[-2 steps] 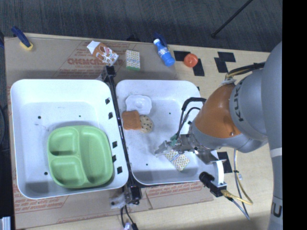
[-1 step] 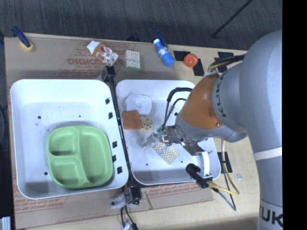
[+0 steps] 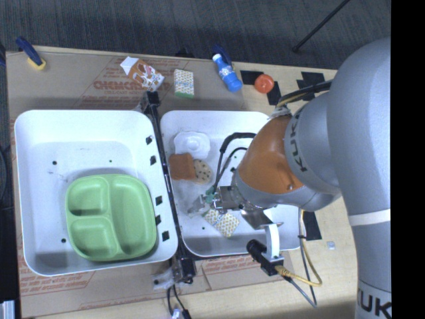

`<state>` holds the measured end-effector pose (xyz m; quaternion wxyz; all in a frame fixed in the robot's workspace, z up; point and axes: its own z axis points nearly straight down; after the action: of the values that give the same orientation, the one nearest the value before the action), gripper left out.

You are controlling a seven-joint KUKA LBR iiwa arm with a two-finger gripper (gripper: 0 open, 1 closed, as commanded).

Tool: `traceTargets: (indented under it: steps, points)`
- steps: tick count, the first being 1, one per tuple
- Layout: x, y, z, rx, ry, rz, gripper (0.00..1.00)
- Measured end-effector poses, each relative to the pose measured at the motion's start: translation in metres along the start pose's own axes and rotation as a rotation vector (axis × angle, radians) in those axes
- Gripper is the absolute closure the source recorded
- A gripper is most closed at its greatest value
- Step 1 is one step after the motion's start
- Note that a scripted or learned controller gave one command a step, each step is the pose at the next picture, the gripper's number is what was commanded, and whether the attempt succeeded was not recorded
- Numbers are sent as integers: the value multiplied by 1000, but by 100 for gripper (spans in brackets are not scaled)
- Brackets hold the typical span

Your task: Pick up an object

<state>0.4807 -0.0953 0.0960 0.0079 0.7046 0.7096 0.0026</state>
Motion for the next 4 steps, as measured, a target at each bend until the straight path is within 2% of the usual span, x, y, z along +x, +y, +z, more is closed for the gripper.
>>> traceTargets:
  steps: [1, 2, 3, 4]
  points:
    - [0, 1, -11, 0, 0, -6, 100]
    - [108, -2, -97, 16, 10, 0, 100]
    - [45, -3, -96, 16, 8, 4, 100]
    - [1, -3, -101, 16, 8, 3, 100]
